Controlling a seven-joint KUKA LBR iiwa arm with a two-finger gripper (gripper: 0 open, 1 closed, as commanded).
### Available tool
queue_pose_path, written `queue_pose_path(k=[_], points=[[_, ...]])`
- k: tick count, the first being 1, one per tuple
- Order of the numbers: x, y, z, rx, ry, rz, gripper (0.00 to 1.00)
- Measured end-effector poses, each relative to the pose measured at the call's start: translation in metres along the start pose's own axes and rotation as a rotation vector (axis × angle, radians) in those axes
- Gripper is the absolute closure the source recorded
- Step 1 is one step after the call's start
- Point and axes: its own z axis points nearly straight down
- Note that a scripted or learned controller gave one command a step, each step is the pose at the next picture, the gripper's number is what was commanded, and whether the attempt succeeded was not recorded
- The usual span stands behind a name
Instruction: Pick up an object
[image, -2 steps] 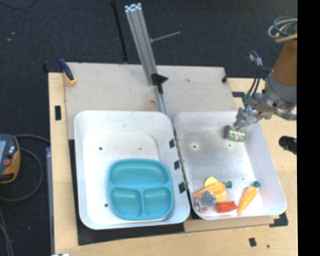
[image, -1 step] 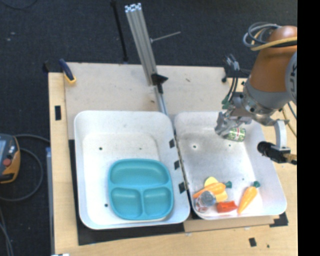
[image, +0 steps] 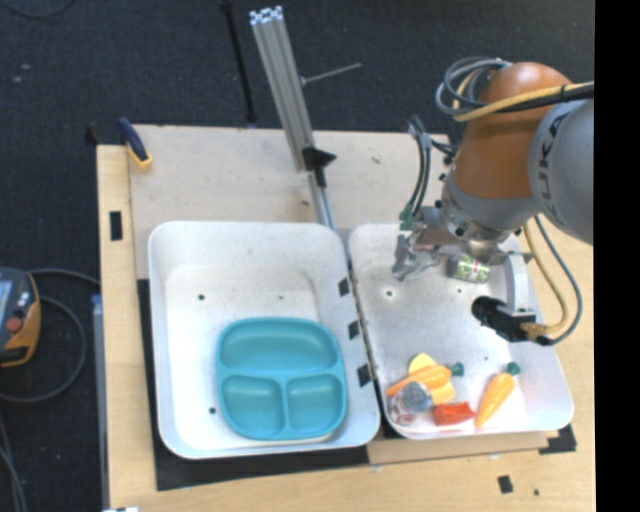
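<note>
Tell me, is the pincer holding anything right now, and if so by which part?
Cannot be told. The pincer hangs over the right bin, its tips hidden under the wrist; the toys lie at the near edge.

We see a bulky grey KUKA arm (image: 560, 160) with a glossy rounded orange band (image: 505, 135), looped grey cables (image: 470, 80) on top, and a small metallic two-finger gripper (image: 408, 262) beneath its wrist.

Smooth shiny blue plastic tray (image: 283, 392). White plastic bins (image: 180, 260), a bit speckled. Pale wooden bench (image: 200, 170). Dull grey metal rail (image: 285, 80).
</note>
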Motion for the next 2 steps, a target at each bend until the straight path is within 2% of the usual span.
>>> queue_pose_path(k=[2], points=[[0.092,-0.035,0.015,0.001,0.0,0.0,1.0]])
